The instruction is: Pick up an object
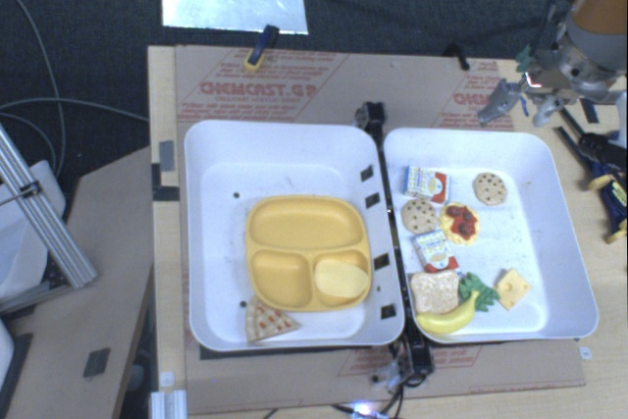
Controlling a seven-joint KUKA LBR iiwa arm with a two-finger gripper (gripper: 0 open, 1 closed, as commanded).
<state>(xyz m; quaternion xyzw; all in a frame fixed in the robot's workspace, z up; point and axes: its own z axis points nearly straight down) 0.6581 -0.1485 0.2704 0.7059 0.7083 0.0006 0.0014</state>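
Observation:
My gripper (pixel 518 110) hangs at the upper right, over the bench just beyond the far rim of the right bin (pixel 559 211). Its fingers are spread open with nothing between them. Below it in the right bin lie toy foods: two small cartons (pixel 426 183) (pixel 435 251), two cookies (pixel 490 188) (pixel 419 214), a red-topped round piece (pixel 460 223), a bread slice (pixel 435 290), a banana (pixel 446 319), a green vegetable (pixel 479 290) and a cheese wedge (pixel 511 288). The gripper touches none of them.
The left bin (pixel 216 211) holds a yellow divided plate (pixel 294 231) with a pale yellow piece (pixel 341 278) in one compartment, and a pizza slice (pixel 267 320) by the near wall. Black clips (pixel 378 211) join the bins. Tools (pixel 599 157) lie at the right edge.

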